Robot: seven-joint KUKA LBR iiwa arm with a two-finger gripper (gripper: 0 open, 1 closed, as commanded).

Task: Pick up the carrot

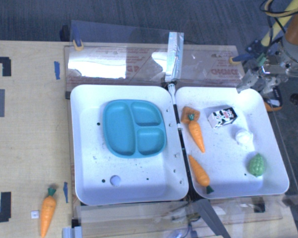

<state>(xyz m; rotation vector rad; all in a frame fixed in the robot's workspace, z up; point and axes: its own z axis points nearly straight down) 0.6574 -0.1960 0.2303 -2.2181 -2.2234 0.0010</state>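
On the far left, a carrot (48,210) lies on the bare tabletop (25,133), just outside the lower left corner of the left bin (84,182), its green top pointing up the view. The left bin holds a blue divided plate (134,128) with three compartments, sitting near the bin's middle. Where the two bins meet, a second carrot (194,129) lies in the right bin (273,177) near its upper left, green top toward the back, tip pointing down the view. Below it a third carrot (199,171) lies close against the same left wall, slanted toward the front edge. Further right in this bin sit a small black-and-white spotted block (222,116), a small white object (244,137) and, near the lower right, a green bumpy ball (257,165). The gripper (262,79) hangs at the upper right corner of the right bin, apart from every carrot; whether its fingers are spread or pressed together I cannot tell
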